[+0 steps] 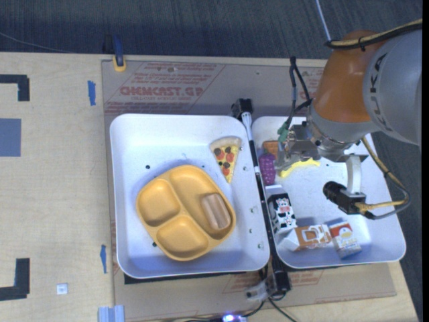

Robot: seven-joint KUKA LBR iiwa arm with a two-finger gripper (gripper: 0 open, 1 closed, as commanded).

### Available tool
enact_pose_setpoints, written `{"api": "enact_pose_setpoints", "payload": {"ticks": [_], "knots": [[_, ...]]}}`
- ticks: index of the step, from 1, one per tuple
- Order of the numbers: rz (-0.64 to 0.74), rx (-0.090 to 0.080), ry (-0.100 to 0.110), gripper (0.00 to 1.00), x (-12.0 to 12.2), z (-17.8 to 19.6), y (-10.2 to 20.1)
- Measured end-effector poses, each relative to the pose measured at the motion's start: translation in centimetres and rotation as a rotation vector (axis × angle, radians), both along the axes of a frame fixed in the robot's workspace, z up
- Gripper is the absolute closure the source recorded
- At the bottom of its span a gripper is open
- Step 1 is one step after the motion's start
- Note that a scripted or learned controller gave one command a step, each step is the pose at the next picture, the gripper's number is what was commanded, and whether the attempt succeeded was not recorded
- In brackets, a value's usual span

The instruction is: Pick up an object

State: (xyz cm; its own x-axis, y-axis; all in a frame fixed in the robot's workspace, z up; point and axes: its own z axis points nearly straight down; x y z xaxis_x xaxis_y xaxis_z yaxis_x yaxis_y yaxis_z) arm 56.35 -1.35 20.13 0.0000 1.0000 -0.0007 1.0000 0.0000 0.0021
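Nearest the camera, in the right shallow white bin (395, 247): small white-and-orange carton (346, 239) beside brown-and-white snack packet (310, 236), with black-and-white cow-print carton (282, 212) just behind at the bin's left wall. In the left shallow white bin (127, 180): yellow three-compartment plastic tray (167, 210), brown toy sausage (215, 210) lying in its right compartment. Behind the tray, toy pizza slice (226, 154) near the divider. Farther back in the right bin: purple toy piece (267, 167), orange piece (270, 146), yellow curved toy (301, 167). Above these, gripper (295, 149) low over the yellow toy; finger state impossible to tell.
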Motion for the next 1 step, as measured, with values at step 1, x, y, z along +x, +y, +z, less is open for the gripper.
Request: {"api": "enact_pose_setpoints", "payload": {"ticks": [1], "knots": [[-0.001, -0.001, -0.001, 1.0, -1.55, 3.93, -8.18]]}}
